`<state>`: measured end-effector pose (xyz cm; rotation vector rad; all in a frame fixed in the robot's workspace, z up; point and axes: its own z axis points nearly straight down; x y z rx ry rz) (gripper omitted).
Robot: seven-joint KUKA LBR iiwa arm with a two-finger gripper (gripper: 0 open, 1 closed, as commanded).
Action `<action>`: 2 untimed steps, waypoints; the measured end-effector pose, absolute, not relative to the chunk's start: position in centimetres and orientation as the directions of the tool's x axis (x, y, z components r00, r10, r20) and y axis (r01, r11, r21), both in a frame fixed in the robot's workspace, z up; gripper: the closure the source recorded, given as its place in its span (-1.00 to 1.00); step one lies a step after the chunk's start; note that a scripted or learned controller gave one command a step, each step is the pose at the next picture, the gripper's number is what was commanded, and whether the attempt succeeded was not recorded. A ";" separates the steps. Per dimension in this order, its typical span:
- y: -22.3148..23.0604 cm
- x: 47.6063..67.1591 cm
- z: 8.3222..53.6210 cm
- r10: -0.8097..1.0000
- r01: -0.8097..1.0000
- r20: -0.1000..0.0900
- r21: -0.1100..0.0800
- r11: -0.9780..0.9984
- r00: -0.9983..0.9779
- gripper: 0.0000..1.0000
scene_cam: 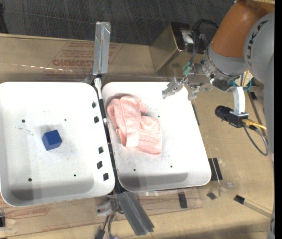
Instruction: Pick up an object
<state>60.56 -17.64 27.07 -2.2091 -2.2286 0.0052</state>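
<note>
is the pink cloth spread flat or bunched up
Bunched up: the pink cloth lies in rumpled folds in the right bin, covering just part of its floor.

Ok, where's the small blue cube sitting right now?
The small blue cube lies in the left shallow white bin, left of centre, apart from the crumpled pink cloth in the right bin.

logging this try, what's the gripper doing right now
Gripper: open, holding nothing, over the right bin's upper right corner, apart from the pink cloth.
</note>
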 end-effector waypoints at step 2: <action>-16.9 60.2 9.6 0.961 0.961 -0.001 0.004 0.277 -0.277 -1.00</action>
